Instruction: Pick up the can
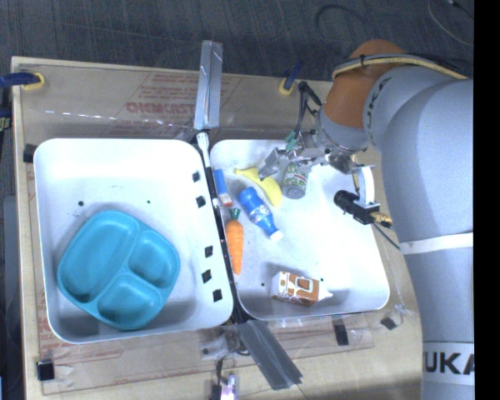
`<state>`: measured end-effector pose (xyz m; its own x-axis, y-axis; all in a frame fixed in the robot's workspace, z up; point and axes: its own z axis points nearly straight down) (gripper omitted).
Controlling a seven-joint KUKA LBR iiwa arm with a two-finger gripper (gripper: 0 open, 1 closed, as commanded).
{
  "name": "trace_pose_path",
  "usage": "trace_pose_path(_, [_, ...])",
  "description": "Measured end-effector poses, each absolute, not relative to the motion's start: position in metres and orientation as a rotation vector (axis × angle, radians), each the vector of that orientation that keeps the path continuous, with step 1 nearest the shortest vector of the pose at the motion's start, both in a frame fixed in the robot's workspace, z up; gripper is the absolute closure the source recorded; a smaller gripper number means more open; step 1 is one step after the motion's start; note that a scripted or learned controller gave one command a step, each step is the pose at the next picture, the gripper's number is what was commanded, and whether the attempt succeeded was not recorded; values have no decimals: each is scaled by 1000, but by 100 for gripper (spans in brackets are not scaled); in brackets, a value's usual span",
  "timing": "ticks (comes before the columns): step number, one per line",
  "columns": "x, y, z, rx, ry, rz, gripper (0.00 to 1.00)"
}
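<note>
The small brown-and-white carton (297, 288) lies by the right bin's (362, 261) near edge. The little silvery can with a green label (295, 181) stands near that bin's far edge, my end effector (288, 158) over it; whether it grips, I cannot tell. Just beside lie a yellow banana (267, 187) and a blue plastic bottle (257, 210).

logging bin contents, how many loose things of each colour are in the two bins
blue: 2 (divided plate, bottle)
orange: 1 (carrot)
yellow: 1 (banana)
grey-green: 1 (can, at the pincer)
brown and white: 1 (carton)
total: 6
</note>
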<state>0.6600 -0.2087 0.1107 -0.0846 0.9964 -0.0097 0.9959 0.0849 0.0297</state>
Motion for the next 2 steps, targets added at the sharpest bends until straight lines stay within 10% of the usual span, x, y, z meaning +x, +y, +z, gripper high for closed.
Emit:
trace_pose_path(1, [642,-211,112,2078,2306,25,0])
trace_pose_path(2, [644,-210,124,2071,2308,26,100])
